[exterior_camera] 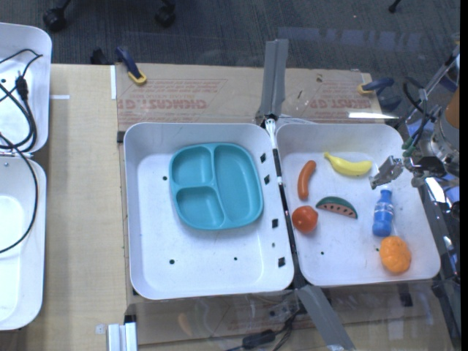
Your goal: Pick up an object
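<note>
Orange (pixel 395 255): nearest to you, in the right bin's (pixel 344 275) near right corner, clear of the walls enough for a top grasp.
Blue bottle (pixel 382 213): just beyond the orange, along the right bin's right side, lying with its cap toward the far edge. It sits closest to the gripper, so you may judge it the likely target.
Tomato (pixel 305 219): near the right bin's left wall, about midway along it; a wall that close could crowd one finger.
Watermelon slice (pixel 337 208): in the middle of the right bin, just beside the tomato and lying flat, which probably makes it the awkward pick.
Sausage (pixel 306 179): farther back by the left wall, lying lengthwise toward the far edge.
Banana (pixel 348 165): toward the far edge of the right bin, well apart from the bottle.
Gripper (pixel 385 172): over the right bin's right side, just past the bottle's cap, reaching in from the right. Nothing sits between the fingers; whether the jaws are parted or closed you cannot tell here.
Teal divided plate (pixel 216 185): in the middle of the left bin (pixel 146 218), lying flat with nothing on it.
</note>
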You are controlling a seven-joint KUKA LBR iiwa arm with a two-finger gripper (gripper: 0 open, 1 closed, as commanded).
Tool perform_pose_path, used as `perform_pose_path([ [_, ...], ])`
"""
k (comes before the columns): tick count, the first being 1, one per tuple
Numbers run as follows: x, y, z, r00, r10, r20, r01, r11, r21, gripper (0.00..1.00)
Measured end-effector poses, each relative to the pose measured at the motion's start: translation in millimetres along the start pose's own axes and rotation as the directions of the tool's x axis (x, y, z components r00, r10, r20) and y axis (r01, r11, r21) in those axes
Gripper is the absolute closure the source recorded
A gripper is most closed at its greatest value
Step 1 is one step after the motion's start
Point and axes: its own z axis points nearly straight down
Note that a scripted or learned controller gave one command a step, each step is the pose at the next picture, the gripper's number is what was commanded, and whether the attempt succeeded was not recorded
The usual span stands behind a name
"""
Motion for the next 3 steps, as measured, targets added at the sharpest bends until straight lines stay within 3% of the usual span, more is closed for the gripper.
perform_pose_path([
  [1,87,6,125,1.000,0.002,0.000,-0.002,1.000,-0.001,0.00],
  [2,86,6,117,1.000,0.007,0.000,-0.007,1.000,0.002,1.00],
  [3,114,60,25,1.000,-0.001,0.002,0.001,1.000,-0.002,1.00],
])
